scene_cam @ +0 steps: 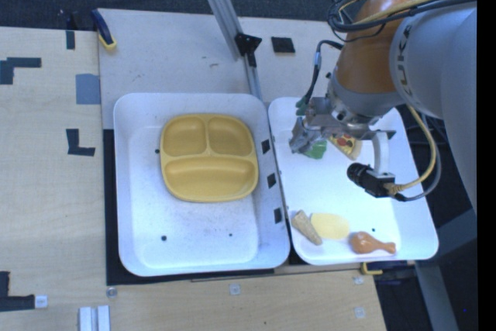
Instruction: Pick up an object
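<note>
Your gripper (308, 137) sits low in the right bin (403, 232), near that bin's upper left corner, and a small green item (315, 150) lies right at its tip, on the lower right side of it in the frame. That closeness is what the coming move turns on: the green item is directly under or against the tool, with a yellow-and-red item (345, 143) just beside it to the right, partly hidden under the wrist. You cannot tell from this slant whether the tool is spread or closed, nor whether the green item is in its grasp or merely lying next to it, so treat it as not yet held. If the grasp misses, look to the lower edge of the same bin, well apart from the tool: a tan wedge (305, 227), a pale yellow disc (331, 225) touching it, and an orange drumstick (371, 244) whose long axis runs left to right. The bin floor is smooth, white and flat, so small things will likely slide if nudged. Room is tight on the left, where the bin wall stands close to the tool. The left bin (136, 240) holds a yellow tray (208, 157) in the frame's centre.
</note>
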Robot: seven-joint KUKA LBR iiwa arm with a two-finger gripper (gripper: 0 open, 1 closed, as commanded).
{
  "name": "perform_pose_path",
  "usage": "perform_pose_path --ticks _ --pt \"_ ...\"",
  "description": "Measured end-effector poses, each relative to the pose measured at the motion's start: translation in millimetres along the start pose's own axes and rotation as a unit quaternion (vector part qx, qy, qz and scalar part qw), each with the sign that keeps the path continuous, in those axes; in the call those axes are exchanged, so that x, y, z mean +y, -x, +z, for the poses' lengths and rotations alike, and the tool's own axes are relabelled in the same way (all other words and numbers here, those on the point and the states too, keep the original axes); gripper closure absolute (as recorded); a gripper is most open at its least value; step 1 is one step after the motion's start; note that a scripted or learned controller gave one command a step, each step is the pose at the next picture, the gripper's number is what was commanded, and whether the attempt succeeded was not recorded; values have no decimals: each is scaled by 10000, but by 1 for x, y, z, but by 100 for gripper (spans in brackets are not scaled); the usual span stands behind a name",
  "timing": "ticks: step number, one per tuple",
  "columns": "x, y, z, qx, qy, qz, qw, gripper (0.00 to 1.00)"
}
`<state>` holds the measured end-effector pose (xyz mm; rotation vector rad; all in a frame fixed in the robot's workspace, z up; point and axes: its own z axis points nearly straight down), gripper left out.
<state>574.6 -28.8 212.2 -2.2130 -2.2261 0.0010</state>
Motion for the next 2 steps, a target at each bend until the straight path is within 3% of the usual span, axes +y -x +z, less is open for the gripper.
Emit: perform_pose_path --ticks 2 --pt "-12 -94 2 -8 -4 7 10000 100"
